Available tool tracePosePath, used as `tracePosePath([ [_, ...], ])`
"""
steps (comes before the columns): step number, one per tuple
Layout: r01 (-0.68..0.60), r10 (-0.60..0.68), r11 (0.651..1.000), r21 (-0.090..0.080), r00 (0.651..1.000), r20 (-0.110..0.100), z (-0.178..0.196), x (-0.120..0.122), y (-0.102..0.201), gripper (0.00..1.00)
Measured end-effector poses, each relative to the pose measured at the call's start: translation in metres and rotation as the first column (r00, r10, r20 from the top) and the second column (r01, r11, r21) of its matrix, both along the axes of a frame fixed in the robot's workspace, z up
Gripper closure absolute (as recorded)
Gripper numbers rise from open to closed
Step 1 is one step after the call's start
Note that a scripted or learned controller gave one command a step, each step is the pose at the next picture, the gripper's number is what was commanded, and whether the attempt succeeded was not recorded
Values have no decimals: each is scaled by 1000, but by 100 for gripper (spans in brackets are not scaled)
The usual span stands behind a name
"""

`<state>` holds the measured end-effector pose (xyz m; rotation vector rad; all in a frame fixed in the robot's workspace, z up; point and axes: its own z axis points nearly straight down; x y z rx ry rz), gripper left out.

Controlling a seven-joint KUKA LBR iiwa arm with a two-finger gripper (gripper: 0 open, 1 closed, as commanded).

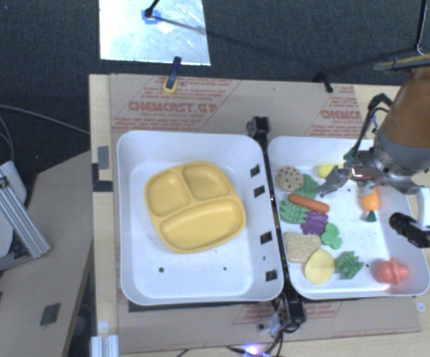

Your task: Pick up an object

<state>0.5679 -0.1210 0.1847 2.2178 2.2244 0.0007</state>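
The right bin (408, 222) holds several toy foods. Among them are a chocolate-chip cookie (289, 177), a small yellow piece (325, 171), an orange-red carrot (308, 202), green leaves (293, 213) and purple grapes (315, 223). Nearer the front lie a tan cracker (300, 247), a yellow slice (319, 266), a green broccoli (348, 264) and a pinkish-red fruit (390, 271). My gripper (338, 178) hangs low over the back of this bin, just right of the yellow piece and above the carrot. An orange piece (369, 198) lies just right of it, under the wrist.
The left bin (137, 266) holds a yellow divided plate (195, 205). A black ridge with clips (263, 199) separates the two bins. The grey and orange arm (416, 125) covers the right bin's back right corner. A black cable fitting (412, 230) juts over its right wall.
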Motion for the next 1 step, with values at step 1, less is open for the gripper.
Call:
tracePosePath([
  [1, -5, 5, 1000, 2, 1000, -2, -60, 20, 34, 0],
])
